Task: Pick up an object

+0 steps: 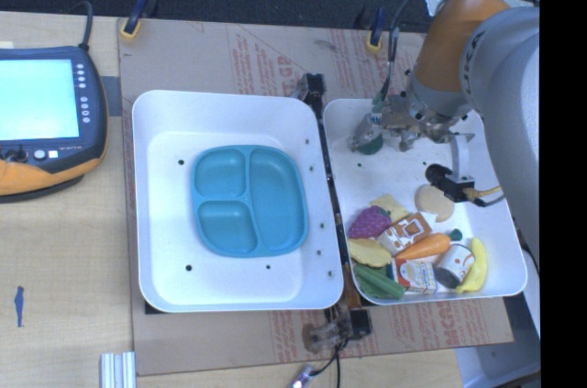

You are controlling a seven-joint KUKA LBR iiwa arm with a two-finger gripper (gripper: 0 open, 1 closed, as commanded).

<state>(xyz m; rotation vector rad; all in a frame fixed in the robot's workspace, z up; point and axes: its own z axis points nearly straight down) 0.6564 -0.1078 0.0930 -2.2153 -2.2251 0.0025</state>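
My gripper (370, 138) is low over the far left corner of the right bin (495, 221), apart from the toys. A small greenish shape sits right at its tip, and I cannot tell whether it is held. The toys are piled in the bin's near half: purple grapes (370, 221), an orange carrot (424, 247), a yellow banana (476, 265), a small can (452, 267), a green vegetable (378, 283), a little carton (404, 235) and a beige round piece (435, 201).
The left bin (156, 194) holds a blue divided plate (249, 199). A control pendant with a screen (41, 116) lies on the bench at far left. The grey arm with its orange band (459, 38) covers the right bin's far right side.
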